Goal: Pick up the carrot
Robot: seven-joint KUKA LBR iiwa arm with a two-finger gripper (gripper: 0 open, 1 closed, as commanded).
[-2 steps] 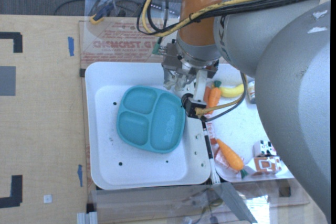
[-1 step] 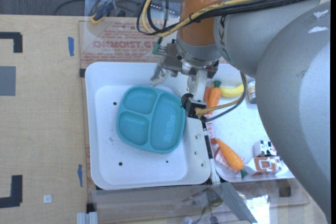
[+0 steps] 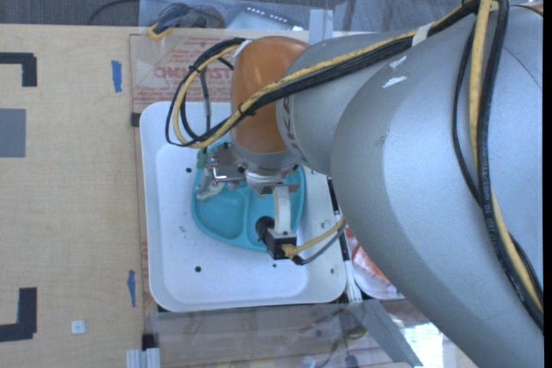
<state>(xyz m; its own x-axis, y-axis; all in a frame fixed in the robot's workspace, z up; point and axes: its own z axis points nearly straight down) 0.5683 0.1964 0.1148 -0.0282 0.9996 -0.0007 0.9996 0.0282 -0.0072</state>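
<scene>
Camera view. The grey arm (image 3: pixel 414 142) enters from the right and covers most of the right half of the scene. Its orange band (image 3: pixel 259 90) sits above the far edge of the left white bin (image 3: pixel 164 211). Yellow and black cables (image 3: pixel 185 112) loop from the band out over the bin's far-left corner.

Below the band, the gripper (image 3: pixel 246 185) hangs low over a blue moulded object (image 3: pixel 220 215) that lies in the middle of this bin. The wrist hides its tips, so it cannot be told whether it is open, closed or holding anything.

The carrot (image 3: pixel 373 268), if the orange-pink patch is indeed it, lies just beyond the bin's right rim under the arm, apart from the gripper.

The tan counter (image 3: pixel 69 185) extends to the left and bears blue tape marks (image 3: pixel 116 75).
</scene>
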